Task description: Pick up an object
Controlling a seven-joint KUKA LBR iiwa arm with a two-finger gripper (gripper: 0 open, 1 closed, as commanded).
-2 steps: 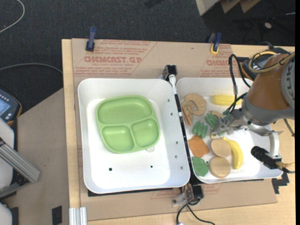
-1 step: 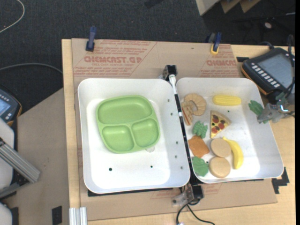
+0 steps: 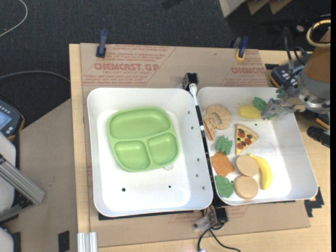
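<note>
The right bin (image 3: 295,159) holds several toy foods. Among them are a pretzel (image 3: 217,116), a yellow lemon-like piece (image 3: 249,112), a pizza slice (image 3: 244,138), a banana (image 3: 264,171), two round tan buns (image 3: 247,166) and an orange piece (image 3: 222,164). A green leafy piece (image 3: 259,103) lies at the bin's far right. My gripper (image 3: 272,110) hangs low over that corner, just right of the leafy piece and the yellow one. Nothing shows as held.
The left bin (image 3: 100,140) carries a green divided plate (image 3: 143,138). Two more green pieces (image 3: 224,144) (image 3: 224,186) lie along the right bin's left side. Clamps and cables sit at the bench's far edge and to the right.
</note>
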